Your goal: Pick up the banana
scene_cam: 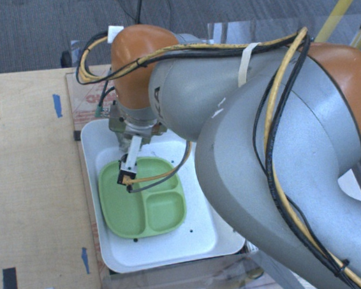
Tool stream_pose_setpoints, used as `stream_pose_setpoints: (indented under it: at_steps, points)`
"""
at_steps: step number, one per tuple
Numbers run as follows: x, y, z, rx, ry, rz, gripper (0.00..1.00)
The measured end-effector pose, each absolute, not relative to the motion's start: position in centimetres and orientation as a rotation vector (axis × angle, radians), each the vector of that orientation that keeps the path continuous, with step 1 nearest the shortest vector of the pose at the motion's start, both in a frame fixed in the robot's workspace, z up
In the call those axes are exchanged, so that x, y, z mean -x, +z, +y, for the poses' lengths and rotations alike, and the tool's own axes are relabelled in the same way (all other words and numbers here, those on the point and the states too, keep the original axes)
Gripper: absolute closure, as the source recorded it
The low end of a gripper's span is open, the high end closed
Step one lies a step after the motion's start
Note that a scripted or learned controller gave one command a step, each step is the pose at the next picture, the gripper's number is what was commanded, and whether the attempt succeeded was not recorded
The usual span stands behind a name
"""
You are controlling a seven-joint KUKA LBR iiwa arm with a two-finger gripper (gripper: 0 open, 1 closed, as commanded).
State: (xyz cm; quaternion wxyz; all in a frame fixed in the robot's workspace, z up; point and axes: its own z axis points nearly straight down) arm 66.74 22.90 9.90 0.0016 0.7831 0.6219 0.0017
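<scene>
From where I stand, the job looks barely begun. The gripper [134, 134] hangs low over the far end of the white bin [118, 253], at the end of the big grey arm [244, 140] that reaches in from the view's right. I cannot tell whether it is open or closed, because the wrist sits right on top of it from this angle. I can see nothing yellow and fruit-like held under it, so I would not call anything picked.

Just below the gripper, on the side nearer the camera, lies a green divided plate [146, 218]. The plate's far rim is almost under the gripper, and its three compartments look bare. Beyond the plate, further from the gripper, there is plain bin floor.

Where the banana is I cannot tell. The arm's bulk covers everything to the gripper's right in the view, including most of the bench on that side. If the fruit is there, or tucked directly under the wrist, it is hidden from me. To the gripper's left there is bare wooden bench [31, 188].

My reading is that no part of the task is shown as done. Finding the banana, closing on it and lifting it all remain. A lift that brought the gripper clear of the bin would settle whether it has caught anything.
</scene>
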Motion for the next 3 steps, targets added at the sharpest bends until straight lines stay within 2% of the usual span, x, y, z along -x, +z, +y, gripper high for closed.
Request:
stream_pose_setpoints:
  at_steps: [1, 2, 3]
  points:
    - [-66.7, 24.1, 22.1, -2.539, 0.0, 1.849, 1.0]
    - [-66.6, 9.5, 21.0, -2.647, 0.0, 1.692, 1.0]
    - [-66.7, 10.5, 21.1, -2.645, 0.0, 1.694, 1.0]
